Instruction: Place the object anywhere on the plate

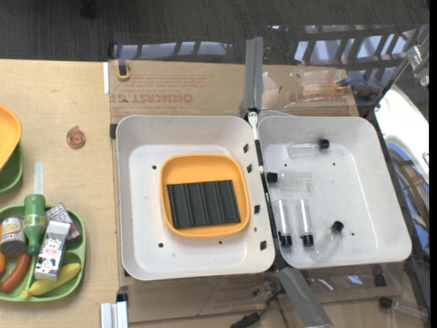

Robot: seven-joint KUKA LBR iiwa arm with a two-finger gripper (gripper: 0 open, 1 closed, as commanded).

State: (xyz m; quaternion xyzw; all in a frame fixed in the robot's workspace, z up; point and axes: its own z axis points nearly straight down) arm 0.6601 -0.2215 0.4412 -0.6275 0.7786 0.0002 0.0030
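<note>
An orange plate [205, 195] with a dark ribbed insert [205, 204] sits at the left bin's [136, 183] centre. Five clear black-capped vials lie in the right bin [369, 183]: one [305, 146] near the back edge, one [289, 179] by the left wall, three [302, 222] along the front edge.

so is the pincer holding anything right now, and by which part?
Cannot tell: no hold is visible. The vials lie loose in the right bin, and the plate sits in the left bin with a black block on it.

Fixed overhead camera, slanting onto bins [130, 251]
</note>
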